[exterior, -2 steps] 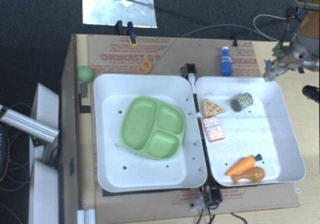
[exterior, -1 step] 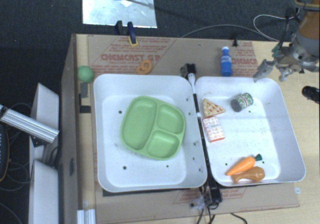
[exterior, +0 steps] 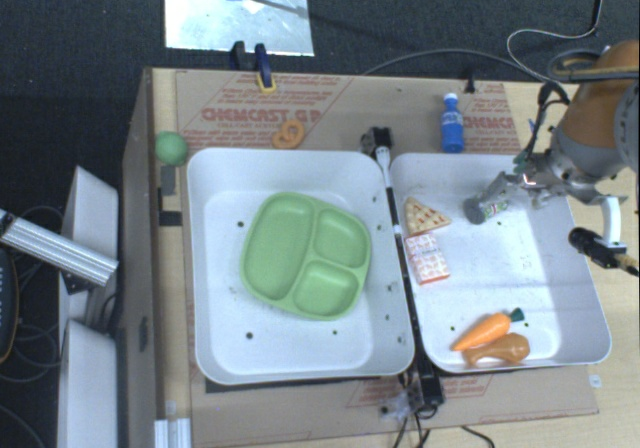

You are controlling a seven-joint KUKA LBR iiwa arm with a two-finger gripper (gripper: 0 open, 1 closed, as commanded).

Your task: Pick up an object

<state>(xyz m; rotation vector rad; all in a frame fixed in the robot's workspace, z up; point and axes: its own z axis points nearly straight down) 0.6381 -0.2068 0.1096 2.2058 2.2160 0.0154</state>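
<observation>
In the right bin (exterior: 560, 276) lie a pizza-slice toy (exterior: 424, 216), a pink patterned card (exterior: 427, 259), an orange carrot (exterior: 486, 329) and a tan pear-like piece (exterior: 496, 350) just below it. My gripper (exterior: 488, 204) reaches in from the right, low over the bin's upper part. It hovers to the right of the pizza slice, apart from it. I see nothing between its tips.
The left bin (exterior: 220, 266) holds a green divided plate (exterior: 306, 254). Behind the bins stand a blue bottle (exterior: 453, 123), a pretzel-shaped piece (exterior: 288, 133) and a green ball (exterior: 171, 147). A black part (exterior: 600, 248) juts over the right bin's edge.
</observation>
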